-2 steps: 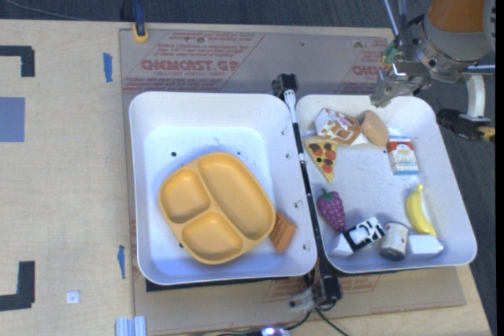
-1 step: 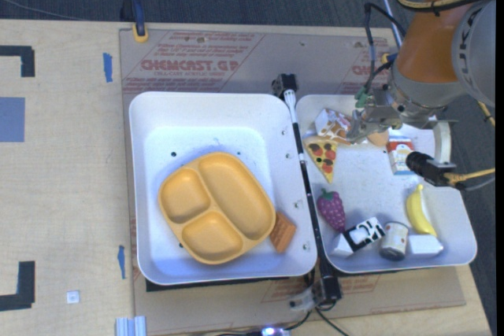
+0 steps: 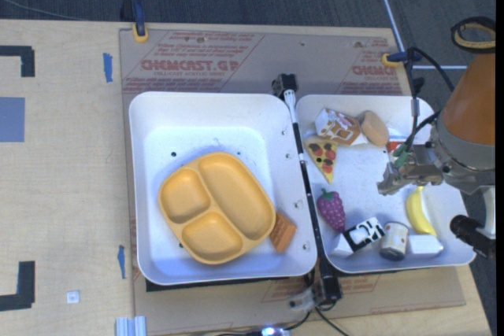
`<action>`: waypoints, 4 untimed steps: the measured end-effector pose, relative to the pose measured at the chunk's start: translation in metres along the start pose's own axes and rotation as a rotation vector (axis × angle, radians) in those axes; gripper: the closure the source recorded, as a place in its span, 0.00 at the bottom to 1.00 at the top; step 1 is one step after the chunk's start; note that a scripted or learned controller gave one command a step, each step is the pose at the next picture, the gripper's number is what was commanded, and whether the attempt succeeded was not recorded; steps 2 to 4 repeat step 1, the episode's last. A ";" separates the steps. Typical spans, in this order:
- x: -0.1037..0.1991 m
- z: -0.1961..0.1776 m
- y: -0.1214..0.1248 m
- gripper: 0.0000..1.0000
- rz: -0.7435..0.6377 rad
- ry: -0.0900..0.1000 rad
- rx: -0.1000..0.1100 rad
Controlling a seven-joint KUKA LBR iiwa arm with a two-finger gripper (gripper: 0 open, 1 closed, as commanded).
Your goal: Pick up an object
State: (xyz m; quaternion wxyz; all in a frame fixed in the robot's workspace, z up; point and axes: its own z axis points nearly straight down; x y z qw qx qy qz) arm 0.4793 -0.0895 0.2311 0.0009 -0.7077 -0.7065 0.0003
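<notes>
My pincer (image 3: 391, 179) hangs over the right bin (image 3: 358, 264), near its right side, just left of the banana (image 3: 419, 210) — whether it is spread or pressed together I cannot tell, and I see nothing between its tips. Around it lie a pizza slice (image 3: 322, 154), a bunch of purple grapes (image 3: 332, 208), a bread roll (image 3: 375, 128) and a small can (image 3: 393, 240). In the left bin (image 3: 150, 122) sits a yellow divided plate (image 3: 216, 206) — an orange block (image 3: 283, 232) leans beside it
</notes>
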 end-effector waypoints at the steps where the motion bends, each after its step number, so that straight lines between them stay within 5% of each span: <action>1: 0.061 0.029 0.003 1.00 -0.002 0.001 0.000; 4: 0.061 0.029 0.003 1.00 -0.002 0.001 0.000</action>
